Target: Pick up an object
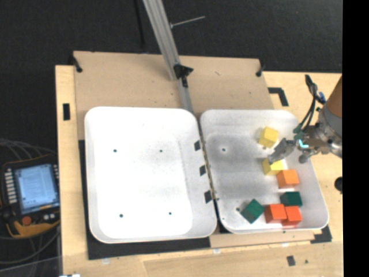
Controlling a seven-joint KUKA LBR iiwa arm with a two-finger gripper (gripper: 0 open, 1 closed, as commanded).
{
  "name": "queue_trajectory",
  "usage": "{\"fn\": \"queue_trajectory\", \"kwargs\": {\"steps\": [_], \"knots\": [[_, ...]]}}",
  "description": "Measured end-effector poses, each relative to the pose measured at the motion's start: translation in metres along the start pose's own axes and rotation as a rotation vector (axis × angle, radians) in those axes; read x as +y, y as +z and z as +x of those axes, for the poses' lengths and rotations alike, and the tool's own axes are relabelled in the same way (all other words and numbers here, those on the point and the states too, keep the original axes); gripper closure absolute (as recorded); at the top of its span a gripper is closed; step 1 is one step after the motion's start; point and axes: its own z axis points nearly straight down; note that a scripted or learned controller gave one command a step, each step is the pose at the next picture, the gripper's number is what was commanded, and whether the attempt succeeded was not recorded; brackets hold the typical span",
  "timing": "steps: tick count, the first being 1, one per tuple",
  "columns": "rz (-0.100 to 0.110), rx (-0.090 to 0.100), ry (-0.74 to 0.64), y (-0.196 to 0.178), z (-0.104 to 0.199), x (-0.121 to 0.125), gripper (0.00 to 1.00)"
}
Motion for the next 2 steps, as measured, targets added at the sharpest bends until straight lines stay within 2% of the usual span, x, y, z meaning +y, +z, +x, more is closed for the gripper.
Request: {"fn": "queue_trajectory", "kwargs": {"steps": [1, 2], "knots": [[-0.005, -0.001, 0.001, -0.002, 0.000, 0.001, 0.00], [0.000, -0.002, 0.003, 0.049, 0.006, -0.007, 0.00]]}}
